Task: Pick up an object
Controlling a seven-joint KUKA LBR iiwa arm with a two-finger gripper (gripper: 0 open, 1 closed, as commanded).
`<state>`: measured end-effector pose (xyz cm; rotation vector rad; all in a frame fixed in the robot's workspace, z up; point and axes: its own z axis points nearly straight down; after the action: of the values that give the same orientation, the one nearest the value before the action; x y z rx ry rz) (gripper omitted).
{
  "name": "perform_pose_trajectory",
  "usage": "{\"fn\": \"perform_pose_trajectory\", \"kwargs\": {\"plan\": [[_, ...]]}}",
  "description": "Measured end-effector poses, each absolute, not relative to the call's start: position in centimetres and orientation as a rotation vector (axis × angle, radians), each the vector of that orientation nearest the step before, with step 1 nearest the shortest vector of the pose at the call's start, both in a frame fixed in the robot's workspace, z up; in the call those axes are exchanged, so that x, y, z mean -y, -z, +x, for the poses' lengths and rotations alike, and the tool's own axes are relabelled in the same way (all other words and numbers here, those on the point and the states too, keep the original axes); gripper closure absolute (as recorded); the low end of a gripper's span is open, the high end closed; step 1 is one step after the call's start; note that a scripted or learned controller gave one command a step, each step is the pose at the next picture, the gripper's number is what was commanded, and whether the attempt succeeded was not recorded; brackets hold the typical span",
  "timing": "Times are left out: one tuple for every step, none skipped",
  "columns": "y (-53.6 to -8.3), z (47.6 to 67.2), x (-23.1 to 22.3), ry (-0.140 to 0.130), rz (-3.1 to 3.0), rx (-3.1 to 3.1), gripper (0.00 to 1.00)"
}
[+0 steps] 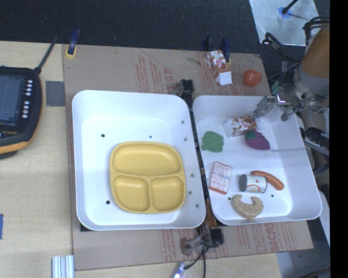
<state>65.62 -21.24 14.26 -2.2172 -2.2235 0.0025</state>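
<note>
So the arm comes in from the upper right of the frame, and its gripper (pixel 262 107) sits low over the top part of the right bin (pixel 298 167). The fingers are spread apart with nothing between them, tips just beside a small snack packet (pixel 242 125) that lies tilted in the bin. Right next to that packet, a bit lower and to the right, there's a purple bunch of grapes (pixel 257 139), pretty much touching it.

Rest of the right bin: a green leafy thing (pixel 212 142) near its left wall, a red and white carton (pixel 220 177) below that, a little can (pixel 254 183) lying on its side with a hot dog (pixel 268 179) just beside it, and a croissant (pixel 247 206) near the bottom edge.

The left bin (pixel 90 155) has a yellow divided plate (pixel 147 176) sitting in the middle.

Outside the bins, up top on the cardboard, there's a small juice box (pixel 218 66) and a tomato (pixel 252 77) near it. A tablet controller (pixel 10 109) sits at the far left of the frame
</note>
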Motion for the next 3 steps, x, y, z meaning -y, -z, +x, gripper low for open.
{"fn": "perform_pose_trajectory", "kwargs": {"plan": [[-9.1, 59.2, 14.3, -0.006, -2.212, 2.225, 0.00], [-9.1, 53.5, 15.9, -0.005, -2.215, 2.224, 0.00], [-9.1, 50.4, 17.0, -0.004, -2.214, 2.225, 0.00]]}}
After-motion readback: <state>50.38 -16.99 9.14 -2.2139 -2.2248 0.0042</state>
